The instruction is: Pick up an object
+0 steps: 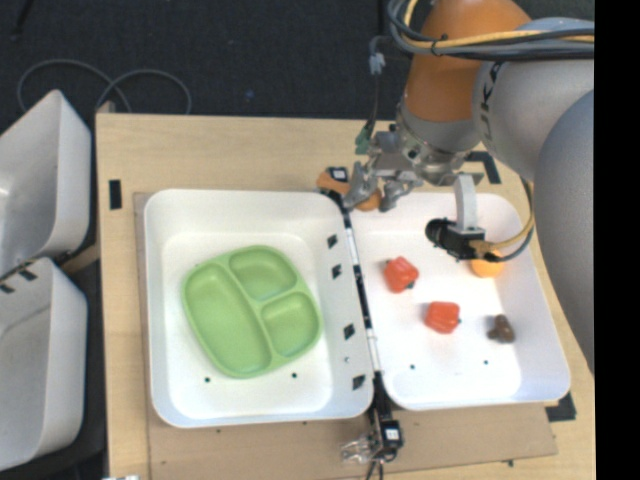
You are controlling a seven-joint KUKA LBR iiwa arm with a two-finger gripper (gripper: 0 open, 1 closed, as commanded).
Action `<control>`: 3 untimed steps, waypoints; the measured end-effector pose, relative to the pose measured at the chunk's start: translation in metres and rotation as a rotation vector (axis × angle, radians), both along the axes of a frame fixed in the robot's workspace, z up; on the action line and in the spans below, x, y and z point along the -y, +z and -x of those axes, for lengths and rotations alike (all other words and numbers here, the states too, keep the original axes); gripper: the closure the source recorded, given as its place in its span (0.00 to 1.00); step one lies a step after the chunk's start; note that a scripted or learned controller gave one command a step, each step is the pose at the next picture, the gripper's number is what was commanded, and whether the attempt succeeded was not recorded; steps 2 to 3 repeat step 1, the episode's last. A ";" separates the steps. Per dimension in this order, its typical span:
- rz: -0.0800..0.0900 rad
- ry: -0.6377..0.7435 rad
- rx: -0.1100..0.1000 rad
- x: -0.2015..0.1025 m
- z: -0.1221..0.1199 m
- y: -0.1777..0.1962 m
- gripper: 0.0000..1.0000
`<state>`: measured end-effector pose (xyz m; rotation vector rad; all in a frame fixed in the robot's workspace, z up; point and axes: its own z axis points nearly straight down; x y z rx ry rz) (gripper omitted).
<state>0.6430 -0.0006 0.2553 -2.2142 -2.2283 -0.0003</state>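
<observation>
We see the grey arm (540,98) with its orange band reaching in from the right over a wooden counter (120,158) that carries two shallow white bins side by side. The left bin (160,368) holds a light green divided plate (250,311), lying flat with three compartments, near the bin's middle. The right bin (540,368) holds the smaller things. The gripper (372,186) hangs at the far edge of the right bin, close to the wall shared by the two bins; we cannot tell whether it is released or clenched, since its metal parts blur together from this angle. An orange object (333,180) shows just beside it, partly hidden, and whether the gripper grasps it we cannot say. A black cable fitting (447,234) hangs below the wrist over the right bin, with a yellow-orange item (486,265) just beside it. Two red pieces lie apart from the gripper: one (400,274) near the bin's middle, the other (443,316) nearer the camera. A small brown lump (501,329) sits to the right of the second.
</observation>
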 end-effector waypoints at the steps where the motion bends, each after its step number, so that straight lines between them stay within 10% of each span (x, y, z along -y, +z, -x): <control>1: 0.000 0.000 0.001 -0.052 -0.001 0.005 1.00; 3: 0.000 0.000 0.001 -0.052 -0.001 0.005 1.00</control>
